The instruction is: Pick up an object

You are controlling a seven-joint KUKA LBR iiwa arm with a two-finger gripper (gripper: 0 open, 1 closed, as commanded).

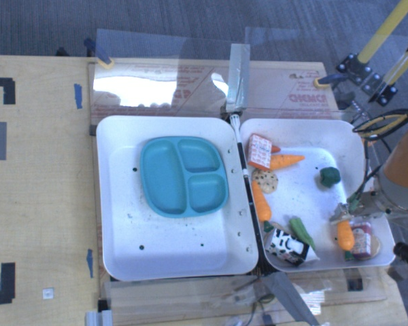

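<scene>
The right bin holds the loose objects. Along its left side lie a red-and-white packet, a carrot, a round cookie and a second carrot. Near the front are a green pod and a black-and-white toy. A dark green ball rests toward the right wall. In the front right corner, a small orange piece lies beside a pinkish round item. My gripper hangs low over that corner, just above the orange piece.
The left bin carries a teal divided plate. A metal divider and clear sheeting stand behind the bins. The arm's orange band and cables crowd the right edge. Yellow struts rise at the top right.
</scene>
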